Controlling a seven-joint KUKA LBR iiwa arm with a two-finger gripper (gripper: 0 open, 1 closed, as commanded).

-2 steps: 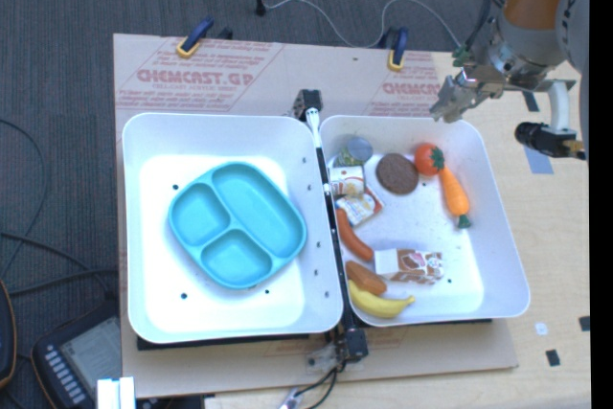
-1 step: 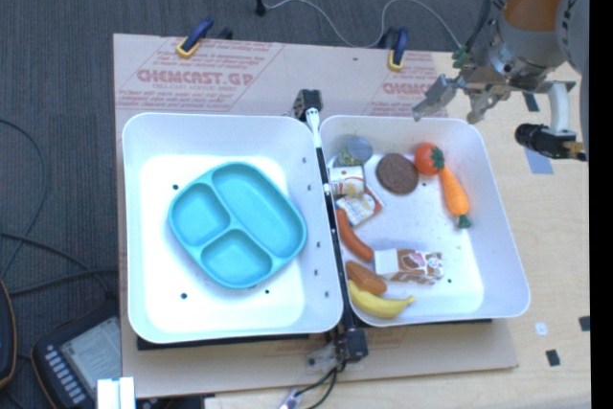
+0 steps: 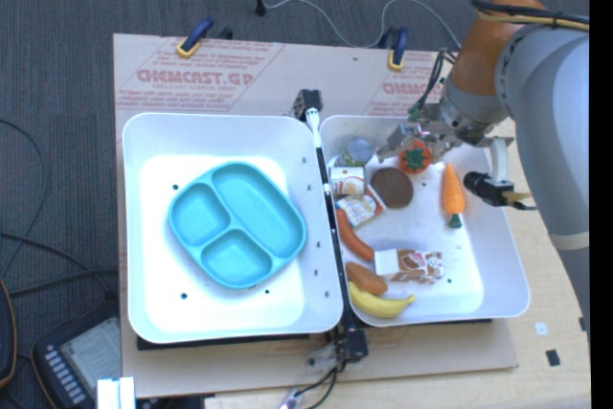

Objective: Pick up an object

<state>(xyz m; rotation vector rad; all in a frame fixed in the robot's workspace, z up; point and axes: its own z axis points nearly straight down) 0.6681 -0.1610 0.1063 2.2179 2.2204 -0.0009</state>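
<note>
My gripper [image 3: 414, 147] is low over the back of the right bin [image 3: 498, 273], open. Its fingers [image 3: 392, 148] stand on either side of a small red toy fruit with a green top [image 3: 416, 157], which rests on the bin floor. Just in front of it lies a brown round disc [image 3: 391, 188]. An orange carrot [image 3: 452, 192] lies to the right of the fruit. Along the bin's left side are a small printed box [image 3: 350, 179], an orange sausage [image 3: 354, 239], an orange roll [image 3: 366, 278] and a yellow banana [image 3: 381, 302].
A white printed packet [image 3: 420, 265] lies near the right bin's front. A grey-blue round cap [image 3: 359, 149] sits at its back left. The left bin [image 3: 144, 206] holds a blue three-part plate [image 3: 238, 223]. The arm's grey body [image 3: 556, 129] overhangs the right bin's far right edge.
</note>
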